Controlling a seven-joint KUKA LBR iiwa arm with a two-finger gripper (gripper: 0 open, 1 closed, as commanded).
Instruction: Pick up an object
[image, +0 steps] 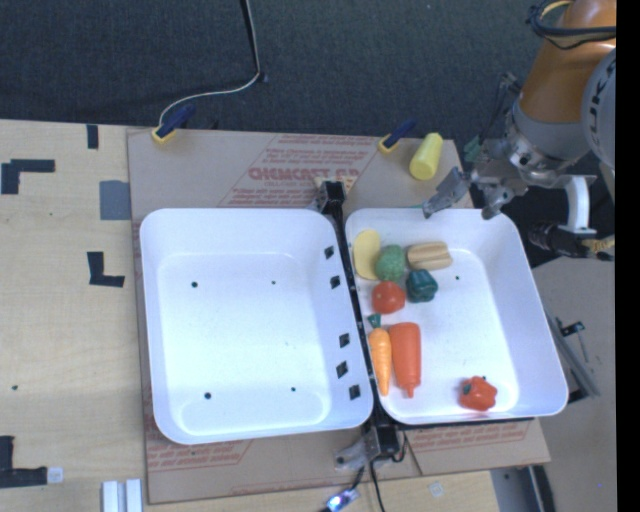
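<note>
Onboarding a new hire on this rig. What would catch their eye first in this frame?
Most striking is the cluster of toy food in the right bin: two carrots, a tomato and green pieces packed against its left wall, with one red piece apart near the front right corner. A yellow piece lies outside on the cardboard behind that bin. The gripper hangs over the bin's back edge, fingers spread, holding nothing.

A dark blue-grey carpet (300, 50) covers the floor along the top edge, with a white cable (235, 85) trailing across it. The bench (60, 330) has a pale wood top marked with black tape pieces (100, 270) near its left edge. A brown cardboard sheet (270, 170) with red print lies on the bench, held at its far corners by blue clamps (172, 120).
</note>
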